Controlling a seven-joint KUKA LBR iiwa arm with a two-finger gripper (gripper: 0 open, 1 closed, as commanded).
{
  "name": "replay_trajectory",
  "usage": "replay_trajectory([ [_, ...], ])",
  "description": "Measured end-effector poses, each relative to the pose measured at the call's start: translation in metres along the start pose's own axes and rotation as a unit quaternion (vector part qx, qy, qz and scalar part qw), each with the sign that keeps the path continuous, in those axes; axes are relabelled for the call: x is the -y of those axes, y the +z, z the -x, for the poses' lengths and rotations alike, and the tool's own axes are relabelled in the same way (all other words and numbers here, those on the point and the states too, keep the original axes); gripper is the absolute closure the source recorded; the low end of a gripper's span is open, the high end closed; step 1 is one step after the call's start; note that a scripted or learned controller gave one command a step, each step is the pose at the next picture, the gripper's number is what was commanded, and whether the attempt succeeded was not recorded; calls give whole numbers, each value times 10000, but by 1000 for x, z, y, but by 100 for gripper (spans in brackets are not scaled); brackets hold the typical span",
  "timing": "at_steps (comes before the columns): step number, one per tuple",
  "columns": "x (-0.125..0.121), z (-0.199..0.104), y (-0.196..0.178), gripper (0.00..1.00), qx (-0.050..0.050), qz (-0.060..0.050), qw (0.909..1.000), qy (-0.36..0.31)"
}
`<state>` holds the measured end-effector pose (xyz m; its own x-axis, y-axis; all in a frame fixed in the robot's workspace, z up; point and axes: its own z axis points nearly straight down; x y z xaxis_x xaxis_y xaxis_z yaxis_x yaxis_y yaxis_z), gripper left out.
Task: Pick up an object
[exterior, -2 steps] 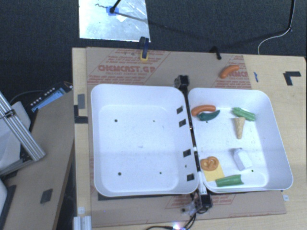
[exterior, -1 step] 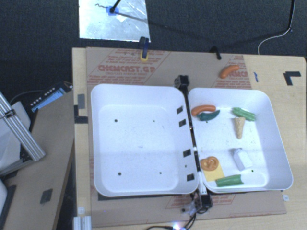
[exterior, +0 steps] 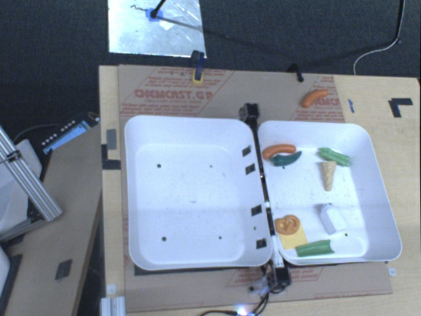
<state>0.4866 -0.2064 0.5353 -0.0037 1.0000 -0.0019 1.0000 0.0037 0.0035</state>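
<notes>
The right bin (exterior: 378,196) holds several small toy foods. An orange sausage (exterior: 278,151) lies at its far left with a dark green pepper (exterior: 285,158) touching it. A light green vegetable (exterior: 334,155) sits at the far right, and a beige cone (exterior: 328,174) lies just below it. A white block (exterior: 330,217) rests toward the near right. An orange pretzel (exterior: 287,224) lies on a yellow square (exterior: 293,237), beside a green pod (exterior: 314,247) at the near edge.
The left bin (exterior: 191,193) stands beside the right one, joined by black clips (exterior: 251,170). Another orange sausage (exterior: 314,98) lies on the cardboard beyond the bins. A foil sheet (exterior: 155,18) is at the back and a white cable (exterior: 381,45) at the far right.
</notes>
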Motion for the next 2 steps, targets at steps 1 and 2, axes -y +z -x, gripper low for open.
replay_trajectory([
  [1, 0, 0, 0, 100, 0, 0, 10000, 0],
  [2, 0, 0, 0, 100, 0, 0, 10000, 0],
])
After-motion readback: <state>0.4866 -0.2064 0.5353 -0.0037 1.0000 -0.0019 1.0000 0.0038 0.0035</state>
